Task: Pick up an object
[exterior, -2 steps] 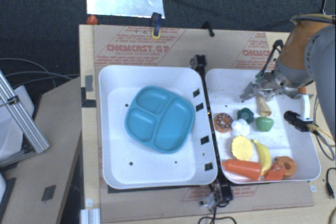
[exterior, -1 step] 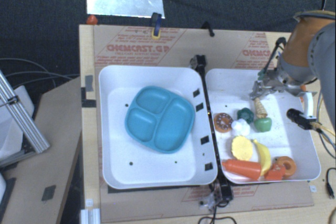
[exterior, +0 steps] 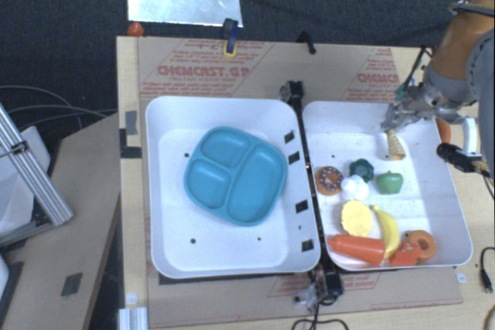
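Two shallow white bins side by side on bench: L bin w/ a blue divided plastic plate, R bin w/ a heap of toy food. Grey arm in from the R, two-finger gripper low over far part of R bin. Can't tell from this angle whether gripper is spread or closed; nothing seen clamped in it. Likeliest target, judging by position: small tan cone-shaped toy, lying on bin floor just below gripper, apart from the rest. Prob. light, stiff plastic, smooth, so apt to squirt out of a pinch or roll on its tapered side; not fragile. Best hold: across the wider end or mid-body, gripper square to the long axis, not on the narrow tip. Other options nearer the front, mostly crowded: brown frosted toy donut, dark green lumpy piece, white ball touching it, green toy pepper just beside. Round ones prob. slippery, hard to pinch. At front edge, packed tight: yellow ridged piece, yellow banana, orange carrot, orange ring-shaped piece. Hard to get around any one of those w/o nudging neighbours. Pick not yet done.
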You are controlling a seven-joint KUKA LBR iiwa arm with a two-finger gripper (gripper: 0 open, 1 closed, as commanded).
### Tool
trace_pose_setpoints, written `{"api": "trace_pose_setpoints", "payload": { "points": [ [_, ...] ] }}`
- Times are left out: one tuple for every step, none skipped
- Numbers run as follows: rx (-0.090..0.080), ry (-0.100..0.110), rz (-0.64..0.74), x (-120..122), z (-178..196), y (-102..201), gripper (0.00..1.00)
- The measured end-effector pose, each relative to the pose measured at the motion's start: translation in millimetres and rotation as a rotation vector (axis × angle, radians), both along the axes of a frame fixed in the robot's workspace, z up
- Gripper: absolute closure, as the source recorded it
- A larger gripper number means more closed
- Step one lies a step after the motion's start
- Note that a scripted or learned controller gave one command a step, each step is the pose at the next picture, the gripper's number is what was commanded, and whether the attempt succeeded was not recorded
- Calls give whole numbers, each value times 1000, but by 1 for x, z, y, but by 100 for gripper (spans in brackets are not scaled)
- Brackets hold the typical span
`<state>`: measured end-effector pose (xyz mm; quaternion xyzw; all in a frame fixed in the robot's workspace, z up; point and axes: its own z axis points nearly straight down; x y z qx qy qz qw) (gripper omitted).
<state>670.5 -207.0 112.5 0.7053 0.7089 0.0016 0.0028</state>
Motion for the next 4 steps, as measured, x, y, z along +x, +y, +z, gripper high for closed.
{"api": "trace_pose_setpoints", "payload": {
  "points": [
    [5, 11, 3, -77, -3, 96, 100],
    [1, 3, -6, -136, -28, 87, 100],
    [1, 1, -3, -134, -17, 88, 100],
    [3, 7, -1, -186, 67, 108, 100]
  ]
}}
